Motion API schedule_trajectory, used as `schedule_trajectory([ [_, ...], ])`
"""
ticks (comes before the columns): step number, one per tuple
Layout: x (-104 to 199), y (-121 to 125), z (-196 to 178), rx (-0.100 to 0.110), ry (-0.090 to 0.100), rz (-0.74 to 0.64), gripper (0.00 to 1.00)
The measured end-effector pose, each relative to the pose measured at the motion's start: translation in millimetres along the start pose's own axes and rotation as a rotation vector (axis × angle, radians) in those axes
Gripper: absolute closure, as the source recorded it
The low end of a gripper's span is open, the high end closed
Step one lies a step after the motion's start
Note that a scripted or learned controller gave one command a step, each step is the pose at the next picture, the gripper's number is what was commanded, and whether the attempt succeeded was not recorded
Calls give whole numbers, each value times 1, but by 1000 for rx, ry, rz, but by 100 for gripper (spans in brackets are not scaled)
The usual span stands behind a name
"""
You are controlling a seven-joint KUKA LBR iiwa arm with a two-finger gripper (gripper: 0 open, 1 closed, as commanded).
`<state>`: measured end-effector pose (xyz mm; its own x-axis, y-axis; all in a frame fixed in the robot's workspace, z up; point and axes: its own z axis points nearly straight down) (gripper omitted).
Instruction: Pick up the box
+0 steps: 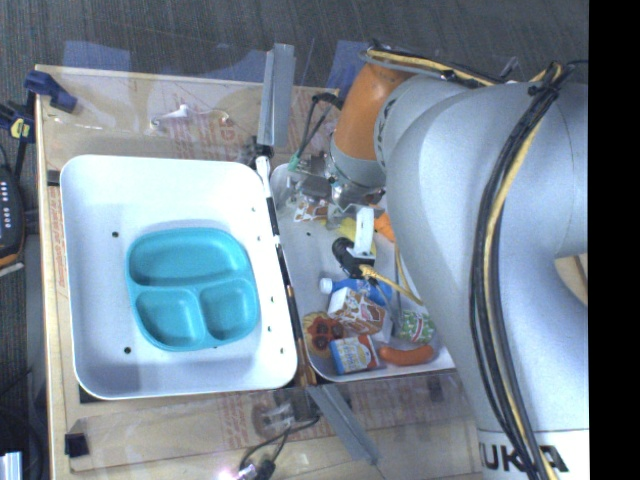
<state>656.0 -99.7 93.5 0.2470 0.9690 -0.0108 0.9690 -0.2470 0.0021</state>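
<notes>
The gripper (322, 190) reaches low into the far end of the right bin (318, 366); its grasp cannot be made out. The box (357, 353) lies well apart, at the near end among clutter.

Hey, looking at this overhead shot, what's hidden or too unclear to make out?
- Gripper: its tip is lost among clutter in the camera view.
- Right bin: mostly covered by the grey arm.
- Box: label too small to read.
- Items by the box: overlapping, hard to tell apart.
</notes>
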Motion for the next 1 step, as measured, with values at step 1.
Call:
schedule_trajectory([
  [1, -22, -43, 2, 4, 9, -173, 0],
])
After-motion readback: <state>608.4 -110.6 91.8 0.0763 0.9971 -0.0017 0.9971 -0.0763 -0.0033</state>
